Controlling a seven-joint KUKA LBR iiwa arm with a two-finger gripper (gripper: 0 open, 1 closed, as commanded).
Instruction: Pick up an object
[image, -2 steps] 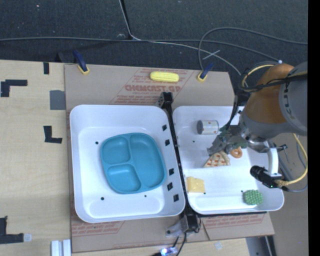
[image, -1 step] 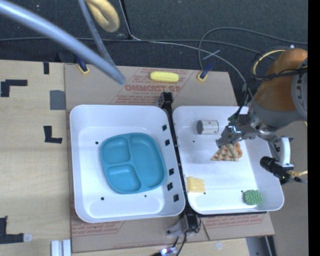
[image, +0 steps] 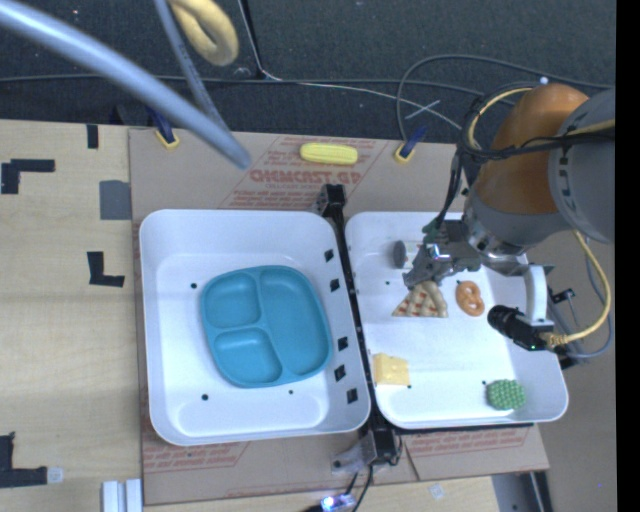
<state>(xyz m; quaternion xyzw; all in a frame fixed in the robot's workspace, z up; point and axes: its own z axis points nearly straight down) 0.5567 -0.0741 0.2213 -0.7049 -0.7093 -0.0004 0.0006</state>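
Camera view: jaws (image: 428, 268) above pizza slice (image: 422, 301).

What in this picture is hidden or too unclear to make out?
- Gripper, camera view: too small and dark to tell how its fingers stand, or whether they touch the pizza slice below.
- Right bin: the arm's orange band and wrist cover its upper right corner.
- Small grey thing beside the gripper: too small to identify.
- Yellowish thing at the top edge: blurred and cut off.
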